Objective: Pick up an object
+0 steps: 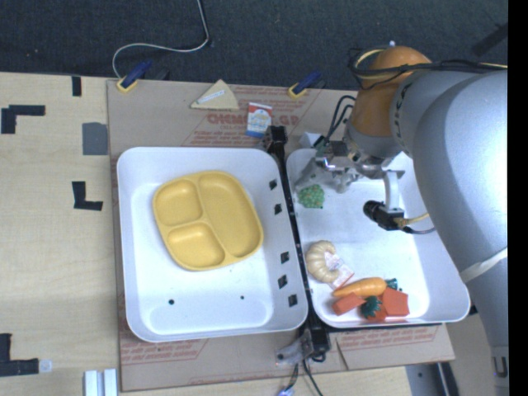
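Note:
The right bin holds a small green broccoli piece near its far left corner. Toward the near side lie a pale bread roll, an orange carrot, a red block and a small dark green piece. My gripper is low over the far left part of this bin, just above and slightly right of the broccoli. I see nothing held in it. The grey arm with its orange band covers the bin's far right side.
A yellow divided plate lies in the left bin. Behind the bins, on the cardboard, stand a small red, white and blue box and a tan wedge. Blue clips and a white cable are at the back.

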Robot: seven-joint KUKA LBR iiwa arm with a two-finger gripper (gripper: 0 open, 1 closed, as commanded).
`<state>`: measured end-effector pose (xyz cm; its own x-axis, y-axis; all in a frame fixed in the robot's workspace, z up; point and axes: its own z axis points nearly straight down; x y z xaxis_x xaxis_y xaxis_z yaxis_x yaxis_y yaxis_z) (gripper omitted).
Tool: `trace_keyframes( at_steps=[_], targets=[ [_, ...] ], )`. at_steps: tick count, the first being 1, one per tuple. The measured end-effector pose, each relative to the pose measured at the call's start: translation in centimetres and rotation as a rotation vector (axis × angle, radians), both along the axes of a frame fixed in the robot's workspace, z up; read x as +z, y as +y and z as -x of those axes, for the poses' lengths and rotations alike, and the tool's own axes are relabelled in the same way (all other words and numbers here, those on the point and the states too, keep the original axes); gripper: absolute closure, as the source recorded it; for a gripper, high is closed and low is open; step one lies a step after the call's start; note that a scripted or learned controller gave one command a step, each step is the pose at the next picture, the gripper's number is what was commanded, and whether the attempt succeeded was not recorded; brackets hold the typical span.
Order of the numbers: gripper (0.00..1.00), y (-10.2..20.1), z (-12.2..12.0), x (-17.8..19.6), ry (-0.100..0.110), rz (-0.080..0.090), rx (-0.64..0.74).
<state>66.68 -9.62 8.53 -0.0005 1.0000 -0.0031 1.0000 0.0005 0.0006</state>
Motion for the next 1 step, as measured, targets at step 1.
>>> trace_keyframes(
  at_steps=[1],
  targets=[
    [0.00,0.00,0.56,0.01,-0.001,-0.001,0.000]
  ],
)
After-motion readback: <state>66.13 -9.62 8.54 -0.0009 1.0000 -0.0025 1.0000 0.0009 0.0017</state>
